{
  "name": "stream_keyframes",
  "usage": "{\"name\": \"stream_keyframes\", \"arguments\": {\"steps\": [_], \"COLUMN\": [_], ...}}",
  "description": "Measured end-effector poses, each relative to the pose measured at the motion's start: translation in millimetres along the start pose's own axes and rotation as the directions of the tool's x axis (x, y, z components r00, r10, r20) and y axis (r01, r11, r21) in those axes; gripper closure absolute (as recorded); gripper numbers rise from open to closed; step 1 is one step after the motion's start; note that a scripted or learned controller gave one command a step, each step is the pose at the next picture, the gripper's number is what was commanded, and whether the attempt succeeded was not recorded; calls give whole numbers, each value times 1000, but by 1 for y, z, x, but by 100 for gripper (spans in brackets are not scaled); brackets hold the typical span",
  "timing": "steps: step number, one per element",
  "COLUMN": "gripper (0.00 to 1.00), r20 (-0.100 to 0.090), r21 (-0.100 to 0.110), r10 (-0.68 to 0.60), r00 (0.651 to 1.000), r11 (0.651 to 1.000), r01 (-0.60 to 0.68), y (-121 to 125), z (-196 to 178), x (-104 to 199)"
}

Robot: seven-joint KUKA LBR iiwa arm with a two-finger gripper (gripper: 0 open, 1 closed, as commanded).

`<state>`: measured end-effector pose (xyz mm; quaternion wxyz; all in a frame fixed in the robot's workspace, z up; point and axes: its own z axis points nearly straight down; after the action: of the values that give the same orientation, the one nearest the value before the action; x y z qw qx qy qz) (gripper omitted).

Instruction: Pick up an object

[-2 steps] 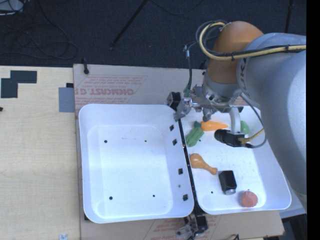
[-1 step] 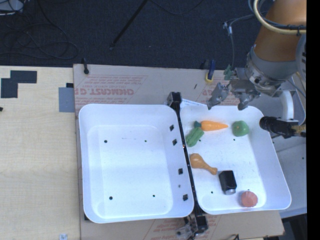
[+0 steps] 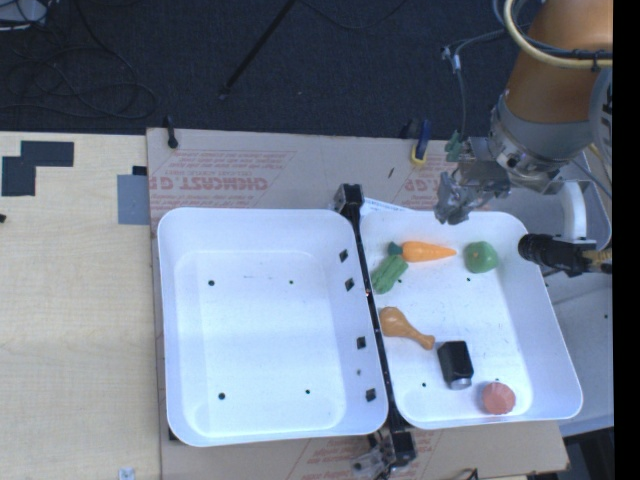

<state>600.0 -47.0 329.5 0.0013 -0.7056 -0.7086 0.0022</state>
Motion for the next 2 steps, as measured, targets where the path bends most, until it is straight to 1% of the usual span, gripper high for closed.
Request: {"name": "stream_keyframes", "arguments": {"steps": [1, 2], "gripper": [100, 100], "r20": [-2, -2], "r21": [-10, -5], "r10": [1, 1], "r00": [1000, 1000], "r11": [1000, 1000], "r01": [-2, -1], "y": [-44, -77], "z": [-82, -107], "x": [13, 38]}}
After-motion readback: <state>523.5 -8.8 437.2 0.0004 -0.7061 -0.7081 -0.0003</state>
